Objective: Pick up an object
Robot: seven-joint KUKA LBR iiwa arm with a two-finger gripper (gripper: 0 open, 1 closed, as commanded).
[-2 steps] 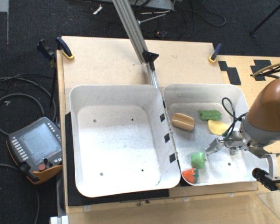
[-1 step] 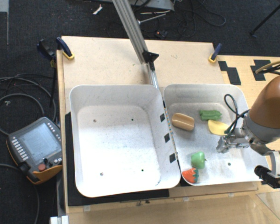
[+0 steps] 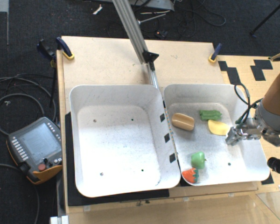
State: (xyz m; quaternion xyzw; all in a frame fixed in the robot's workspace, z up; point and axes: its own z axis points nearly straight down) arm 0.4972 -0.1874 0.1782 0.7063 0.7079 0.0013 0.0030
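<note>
Camera view: gripper [image 3: 233, 137] sits low in the right bin [image 3: 252, 171], near its right wall, just right of the yellow piece [image 3: 218, 127]; cannot tell whether they touch. Cannot tell how far it is open or whether it has hold of anything.

Right bin contents: tan block [image 3: 183, 121] near the divider, green piece [image 3: 210, 115] above the yellow one, green pepper [image 3: 198, 160] lower down, red piece [image 3: 190, 175] at the front rim. Left bin [image 3: 84, 101] alongside. Pendant [image 3: 35, 146] lies left of the bench.
</note>
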